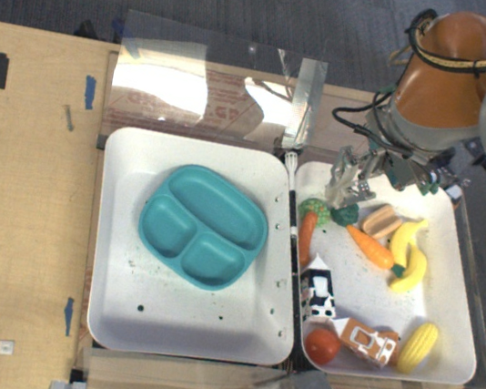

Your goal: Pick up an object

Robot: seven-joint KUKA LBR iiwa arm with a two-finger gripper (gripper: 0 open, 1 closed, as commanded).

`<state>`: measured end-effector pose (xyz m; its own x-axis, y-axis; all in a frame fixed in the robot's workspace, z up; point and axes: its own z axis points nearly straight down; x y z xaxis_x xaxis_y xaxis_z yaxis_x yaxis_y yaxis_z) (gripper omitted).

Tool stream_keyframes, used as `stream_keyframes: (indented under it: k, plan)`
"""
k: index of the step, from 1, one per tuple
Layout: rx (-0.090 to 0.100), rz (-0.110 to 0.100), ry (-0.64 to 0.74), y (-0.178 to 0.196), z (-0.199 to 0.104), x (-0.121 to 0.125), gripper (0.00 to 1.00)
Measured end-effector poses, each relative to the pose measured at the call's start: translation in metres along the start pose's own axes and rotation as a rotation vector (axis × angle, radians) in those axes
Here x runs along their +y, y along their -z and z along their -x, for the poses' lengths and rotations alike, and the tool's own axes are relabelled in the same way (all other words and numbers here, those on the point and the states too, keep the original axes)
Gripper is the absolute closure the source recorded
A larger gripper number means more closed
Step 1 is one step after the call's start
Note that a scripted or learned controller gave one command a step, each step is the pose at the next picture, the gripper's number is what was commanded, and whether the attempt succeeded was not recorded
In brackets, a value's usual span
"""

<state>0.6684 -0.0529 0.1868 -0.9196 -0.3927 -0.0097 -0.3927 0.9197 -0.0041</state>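
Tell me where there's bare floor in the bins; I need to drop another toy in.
Left bin: bare floor all round the teal plate. Right bin: one patch between carrot, banana and corn; elsewhere crowded.

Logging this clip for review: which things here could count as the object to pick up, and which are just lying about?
Job:
tool
carrots
banana
tomato
corn cob
hot dog
toy truck
toy cow
right bin

Lying about:
teal divided plate
left bin
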Motion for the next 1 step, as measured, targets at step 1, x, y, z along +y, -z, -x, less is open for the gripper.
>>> stream_keyframes:
  k: [1]
  plan:
    - [0.0, 0.001, 0.179, -0.0945, -0.0363, -0.0695, 1.0]
